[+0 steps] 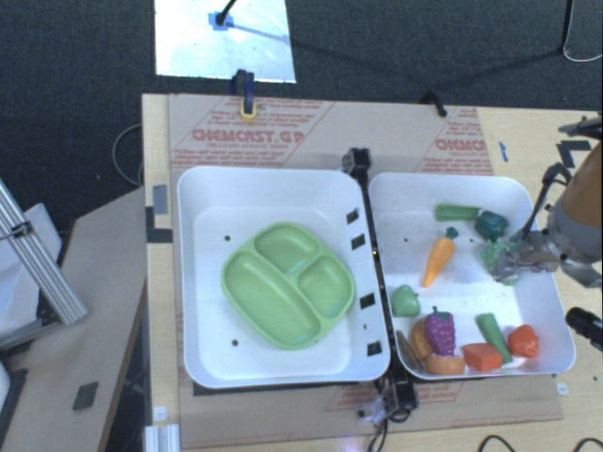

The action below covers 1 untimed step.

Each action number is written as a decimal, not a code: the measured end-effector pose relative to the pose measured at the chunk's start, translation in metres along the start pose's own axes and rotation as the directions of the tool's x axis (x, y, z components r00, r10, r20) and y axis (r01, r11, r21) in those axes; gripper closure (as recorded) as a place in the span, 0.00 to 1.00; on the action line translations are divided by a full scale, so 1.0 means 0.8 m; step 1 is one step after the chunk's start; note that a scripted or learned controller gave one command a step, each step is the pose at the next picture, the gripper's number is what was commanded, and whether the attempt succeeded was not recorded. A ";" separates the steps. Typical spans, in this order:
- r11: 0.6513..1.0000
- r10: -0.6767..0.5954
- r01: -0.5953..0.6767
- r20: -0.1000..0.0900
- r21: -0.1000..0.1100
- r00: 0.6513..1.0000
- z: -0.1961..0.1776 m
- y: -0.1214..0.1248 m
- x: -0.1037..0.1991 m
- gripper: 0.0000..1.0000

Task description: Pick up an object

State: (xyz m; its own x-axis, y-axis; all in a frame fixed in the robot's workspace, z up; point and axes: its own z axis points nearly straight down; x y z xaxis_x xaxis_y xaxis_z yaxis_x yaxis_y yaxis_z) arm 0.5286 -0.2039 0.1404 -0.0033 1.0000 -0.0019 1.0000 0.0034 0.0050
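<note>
The right bin point(537, 205) holds toy foods. A carrot point(436, 260) lies near its middle, with a long green vegetable point(457, 213) and a dark green piece point(490, 224) behind it. Along the front lie a green pepper point(405, 301), purple grapes point(439, 330), a green pod point(493, 335), a red tomato point(524, 341) and a red-orange piece point(481, 356). My gripper point(513, 264) is low over the right side of this bin, right beside a small leafy green piece point(492, 252). Whether it touches that piece is unclear.
The left bin point(217, 205) holds a green divided plate point(287, 285). A black ridge point(367, 252) separates the two bins. The arm point(579, 224) enters from the right over the bin's edge. Cardboard point(330, 130) lies behind the bins.
</note>
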 end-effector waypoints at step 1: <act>1.000 -0.002 0.002 0.000 -0.002 1.000 -0.075 0.000 0.010 1.00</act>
State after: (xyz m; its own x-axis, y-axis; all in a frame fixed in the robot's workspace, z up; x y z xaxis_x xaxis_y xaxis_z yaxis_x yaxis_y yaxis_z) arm 0.5280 -0.1959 0.2004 -0.0053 1.0000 -0.0021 1.0000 0.0053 0.0067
